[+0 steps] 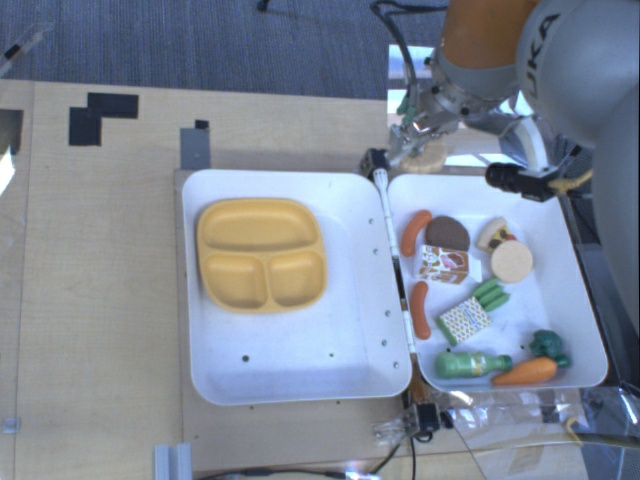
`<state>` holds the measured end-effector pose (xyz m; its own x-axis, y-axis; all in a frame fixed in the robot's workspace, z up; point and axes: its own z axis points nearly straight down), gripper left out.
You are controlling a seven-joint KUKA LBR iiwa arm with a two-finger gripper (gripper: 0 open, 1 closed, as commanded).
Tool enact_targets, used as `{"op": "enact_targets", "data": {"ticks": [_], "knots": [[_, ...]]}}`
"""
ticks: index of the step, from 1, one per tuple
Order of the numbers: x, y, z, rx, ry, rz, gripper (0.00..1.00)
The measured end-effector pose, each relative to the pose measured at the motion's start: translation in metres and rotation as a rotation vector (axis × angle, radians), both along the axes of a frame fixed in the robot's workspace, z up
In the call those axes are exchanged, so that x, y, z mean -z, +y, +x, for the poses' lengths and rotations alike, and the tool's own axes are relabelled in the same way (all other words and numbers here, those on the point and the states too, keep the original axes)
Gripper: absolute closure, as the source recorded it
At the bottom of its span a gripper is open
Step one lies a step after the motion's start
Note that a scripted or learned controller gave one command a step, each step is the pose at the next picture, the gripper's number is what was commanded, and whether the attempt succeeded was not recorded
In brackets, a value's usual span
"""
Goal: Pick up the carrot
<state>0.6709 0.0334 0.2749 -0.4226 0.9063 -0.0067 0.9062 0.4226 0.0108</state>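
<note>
Worktop (pixel 100 268), pale wood, carries two shallow white bins side by side. Arm (pixel 560 38) enters upper right of frame, grey with orange band, wrist hanging above the top edge of the right bin (pixel 590 308). End effector (pixel 415 140) sits at upper centre-right, over the bin's far rim near the seam between bins; something pale and round lies just under it, but whether that is gripped or how wide the end effector stands, cannot tell. Left bin (pixel 300 368) holds a yellow divided tray (pixel 262 253) in its upper half. Right bin is crowded with toy food. Carrot (pixel 525 372): orange, lying roughly level at the lower right of the frame, against the bin's near wall, its left tip touching or just beside a green bottle (pixel 470 365), a dark green broccoli piece (pixel 548 345) just above its right end. Judgement: the carrot is well apart from the end effector, so the grasp is not yet begun. Best approach looks to be from above, closing across the carrot's short axis at mid-length, clear of bottle, broccoli and bin wall. Writing: partial white letters on the arm's grey casing, not legible; small printed cartons (pixel 444 264) in the bin, print too small to read.
</note>
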Motion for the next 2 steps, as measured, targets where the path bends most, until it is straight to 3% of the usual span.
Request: {"op": "enact_targets", "data": {"ticks": [1, 2], "knots": [[-0.028, 0.194, -0.020, -0.037, 0.004, 0.009, 1.00], [-0.159, 0.184, -0.002, 0.379, -0.001, 0.010, 1.00]]}}
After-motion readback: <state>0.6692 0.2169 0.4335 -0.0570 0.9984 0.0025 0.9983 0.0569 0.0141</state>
